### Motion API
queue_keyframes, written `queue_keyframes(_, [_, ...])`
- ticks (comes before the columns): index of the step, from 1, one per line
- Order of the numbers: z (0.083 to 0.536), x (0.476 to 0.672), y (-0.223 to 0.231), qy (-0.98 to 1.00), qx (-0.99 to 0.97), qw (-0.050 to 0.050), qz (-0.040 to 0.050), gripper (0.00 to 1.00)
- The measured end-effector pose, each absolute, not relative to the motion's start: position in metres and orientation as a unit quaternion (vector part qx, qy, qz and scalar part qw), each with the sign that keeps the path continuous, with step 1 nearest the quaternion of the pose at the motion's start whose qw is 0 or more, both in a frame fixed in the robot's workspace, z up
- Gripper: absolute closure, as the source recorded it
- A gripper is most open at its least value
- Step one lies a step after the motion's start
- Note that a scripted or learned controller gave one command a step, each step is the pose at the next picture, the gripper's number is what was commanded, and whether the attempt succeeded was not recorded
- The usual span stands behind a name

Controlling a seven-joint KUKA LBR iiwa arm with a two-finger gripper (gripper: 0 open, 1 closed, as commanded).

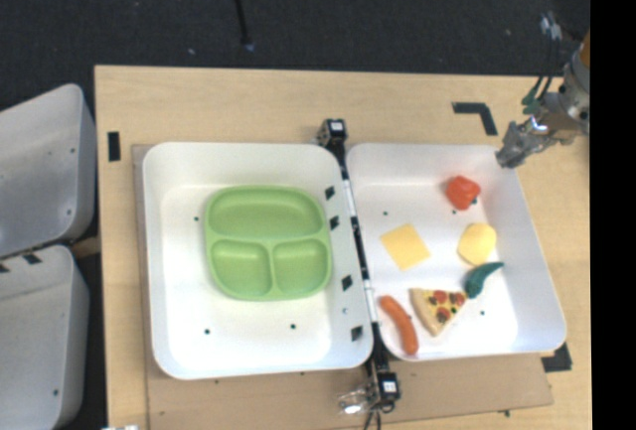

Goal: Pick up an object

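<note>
From my station I see the gripper [515, 152] at the far right of the bench, poised over the upper right corner of the right bin [532, 249]; it sits above the rim there, apart from every item inside; whether it is open or closed I cannot tell, since it shows as a small grey blur; nothing is visibly gripped.

The right bin holds six pieces of toy food; a red tomato-like piece [461, 191] lies nearest the gripper, in the upper part of the bin; below it sits a yellow lemon-like lump [477, 242]; just under that lies a dark green curved piece [482, 277], close beside the lump; a flat yellow cheese square [405, 246] rests left of centre; a pizza slice [438, 307] lies near the front edge, its tip pointing down; a reddish sausage [399, 324] lies slantwise just left of the slice, close to the bin's left wall.

The left bin [169, 319] holds a green divided plate [267, 241], three compartments, set about in the middle.
</note>
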State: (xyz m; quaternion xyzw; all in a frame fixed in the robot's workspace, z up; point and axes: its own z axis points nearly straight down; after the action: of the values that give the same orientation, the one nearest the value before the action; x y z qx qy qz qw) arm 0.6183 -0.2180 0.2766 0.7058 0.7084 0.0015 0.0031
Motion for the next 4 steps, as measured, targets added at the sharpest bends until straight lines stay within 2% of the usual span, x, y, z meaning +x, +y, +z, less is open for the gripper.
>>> queue_keyframes(1, [0.262, 0.601, -0.168, 0.709, 0.705, 0.0, -0.0004, 1.0])
queue_keyframes(2, [0.257, 0.595, -0.119, 0.709, 0.705, 0.0, 0.0001, 1.0])
queue_keyframes(3, [0.263, 0.57, -0.07, 0.709, 0.705, -0.001, 0.0004, 1.0])
queue_keyframes(4, [0.26, 0.563, -0.02, 0.709, 0.705, 0.0, 0.0, 1.0])
